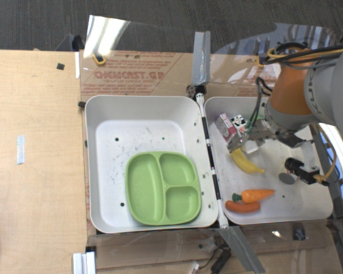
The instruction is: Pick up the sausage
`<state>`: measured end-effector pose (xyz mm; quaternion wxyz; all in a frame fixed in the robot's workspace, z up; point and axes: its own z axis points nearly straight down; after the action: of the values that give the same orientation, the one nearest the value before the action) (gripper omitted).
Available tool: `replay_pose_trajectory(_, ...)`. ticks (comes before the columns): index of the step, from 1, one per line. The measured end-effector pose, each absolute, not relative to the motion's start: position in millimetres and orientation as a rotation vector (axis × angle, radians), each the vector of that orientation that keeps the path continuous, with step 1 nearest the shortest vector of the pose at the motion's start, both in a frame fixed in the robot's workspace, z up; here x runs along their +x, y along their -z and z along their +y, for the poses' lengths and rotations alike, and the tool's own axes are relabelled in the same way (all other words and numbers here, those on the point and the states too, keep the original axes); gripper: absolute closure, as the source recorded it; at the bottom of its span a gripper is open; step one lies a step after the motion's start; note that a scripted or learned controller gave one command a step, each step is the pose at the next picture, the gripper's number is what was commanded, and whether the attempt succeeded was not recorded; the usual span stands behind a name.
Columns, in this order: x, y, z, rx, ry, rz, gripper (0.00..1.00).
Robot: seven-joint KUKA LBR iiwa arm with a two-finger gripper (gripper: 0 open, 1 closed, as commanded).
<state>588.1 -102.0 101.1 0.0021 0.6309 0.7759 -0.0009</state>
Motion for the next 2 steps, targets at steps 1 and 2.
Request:
replay_pose_trajectory(1,625.3,-94.6,-99.2,1.980,0.001,2.437,0.00)
replay_pose_trajectory(2,625.1,-102.8,-99.1,1.978,0.006,2.440,1.00)
